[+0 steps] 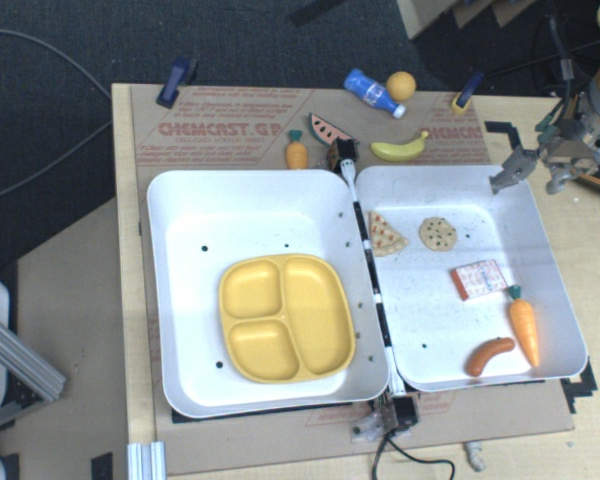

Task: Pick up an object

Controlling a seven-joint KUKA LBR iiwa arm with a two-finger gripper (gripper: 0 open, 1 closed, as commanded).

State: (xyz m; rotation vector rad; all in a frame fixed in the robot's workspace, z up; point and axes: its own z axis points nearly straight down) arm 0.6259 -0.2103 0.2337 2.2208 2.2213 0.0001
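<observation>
Two shallow white bins sit side by side on the bench. Left bin (180,268): a yellow plastic tray with three compartments (285,318), lying flat near the middle. Right bin (550,258): a triangular pizza-slice toy (384,234) against the left wall, a round speckled cookie (438,233) just beside it, a small red-and-white packet (478,279) further toward the near side, an orange toy carrot with a green tip (523,328) along the right wall, and a reddish-brown sausage (490,355) by the near right corner, close to the carrot's point. The gripper (540,166) hangs at the far right corner of the right bin, over its rim, well apart from every item inside; nothing is between its fingers, and whether the jaws are parted or closed I cannot tell. Behind the bins on the board: a yellow banana (399,148), a watermelon slice (327,128), a small orange fruit-shaped toy (296,154), a blue-and-white bottle (372,92) lying on its side, and an orange ball (402,85).
</observation>
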